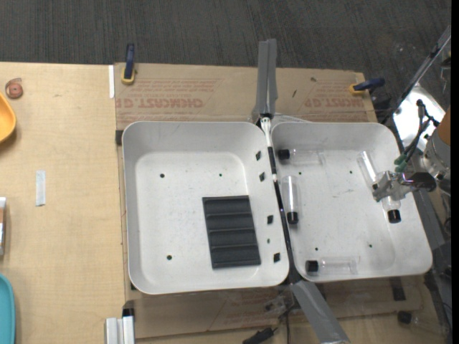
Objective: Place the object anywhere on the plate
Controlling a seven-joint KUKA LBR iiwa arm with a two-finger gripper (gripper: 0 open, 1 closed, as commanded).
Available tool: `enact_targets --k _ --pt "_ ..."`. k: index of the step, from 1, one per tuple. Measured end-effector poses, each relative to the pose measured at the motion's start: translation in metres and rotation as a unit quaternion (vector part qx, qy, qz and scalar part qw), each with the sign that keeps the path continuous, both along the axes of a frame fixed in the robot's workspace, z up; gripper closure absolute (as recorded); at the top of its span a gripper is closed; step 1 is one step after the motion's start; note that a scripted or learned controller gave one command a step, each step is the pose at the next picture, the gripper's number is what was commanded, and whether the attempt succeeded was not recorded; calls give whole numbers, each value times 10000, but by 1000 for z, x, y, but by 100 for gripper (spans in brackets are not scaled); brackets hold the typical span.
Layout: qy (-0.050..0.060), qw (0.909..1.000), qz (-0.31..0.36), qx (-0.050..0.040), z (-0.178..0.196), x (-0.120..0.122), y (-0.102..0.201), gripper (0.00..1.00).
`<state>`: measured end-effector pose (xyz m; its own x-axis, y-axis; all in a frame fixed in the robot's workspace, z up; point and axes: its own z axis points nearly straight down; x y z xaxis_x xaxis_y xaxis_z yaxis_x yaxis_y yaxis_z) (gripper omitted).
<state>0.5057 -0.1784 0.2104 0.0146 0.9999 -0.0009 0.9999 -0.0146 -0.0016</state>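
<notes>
Clear tube lies faint in right bin; hand's grip unreadable.

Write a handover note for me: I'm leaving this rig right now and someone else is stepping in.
Gripper: at the right bin's right side, right at a clear tube; I cannot tell if it has a grip.
Other tubes, all in the right bin: top tube, left-wall tube, bottom tube.
Plate: dark, ribbed, in the left bin, nothing on it.
Done: nothing placed yet.
Left: secure one tube, carry it across, set it on the plate.
</notes>
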Motion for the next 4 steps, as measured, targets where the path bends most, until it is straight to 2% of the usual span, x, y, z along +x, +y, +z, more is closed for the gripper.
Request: enact_targets --k 1,2,3,4 --pt "12 9995 -322 -1 -13 -6 71 100" --pt "6 9974 -724 -5 5 4 130 100" --pt "20 9994 -356 -6 -21 6 209 100" --pt "18 9936 -1126 -18 -17 41 270 100"
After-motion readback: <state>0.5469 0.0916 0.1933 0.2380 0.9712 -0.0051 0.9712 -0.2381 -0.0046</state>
